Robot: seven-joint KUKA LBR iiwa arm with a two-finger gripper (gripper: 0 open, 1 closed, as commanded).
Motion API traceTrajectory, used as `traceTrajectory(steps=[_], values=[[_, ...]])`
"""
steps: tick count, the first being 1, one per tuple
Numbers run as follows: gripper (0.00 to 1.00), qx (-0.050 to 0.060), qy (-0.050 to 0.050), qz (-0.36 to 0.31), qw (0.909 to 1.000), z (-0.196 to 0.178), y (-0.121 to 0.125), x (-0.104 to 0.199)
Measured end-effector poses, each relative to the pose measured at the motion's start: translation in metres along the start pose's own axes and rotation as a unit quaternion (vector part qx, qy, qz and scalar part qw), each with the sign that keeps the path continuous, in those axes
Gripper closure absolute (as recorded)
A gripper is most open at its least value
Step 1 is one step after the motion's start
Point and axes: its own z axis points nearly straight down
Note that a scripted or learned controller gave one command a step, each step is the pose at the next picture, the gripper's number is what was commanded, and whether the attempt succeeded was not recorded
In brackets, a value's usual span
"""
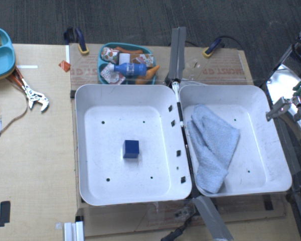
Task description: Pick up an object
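Note:
A small dark blue cube [131, 149] sits flat on the floor of the left white bin [90, 185], a little below its middle. In the right white bin [263, 174] lies a crumpled grey-blue cloth [212, 147], stretching from the upper left of the bin down to its front left corner.
Behind the left bin stands a teal tray [106, 51] full of several small items. A wrench [34, 98] and a light blue dish [0, 54] lie on the bench at far left. Two clamps [79, 39] sit at the bench's back edge. Shiny metal hardware [286, 102] stands beside the right bin.

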Motion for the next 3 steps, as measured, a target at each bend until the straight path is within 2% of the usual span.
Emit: traceTrajectory(steps=[1, 2, 3], values=[[0.00, 0.000, 0.000, -0.044, 0.9990, 0.135, -0.035, -0.010], [0.00, 0.002, 0.009, 0.076, 0.9971, 0.200, -0.048, 0.001], [0.00, -0.001, 0.000, 0.155, 0.9880, 0.145, -0.040, 0.015]])
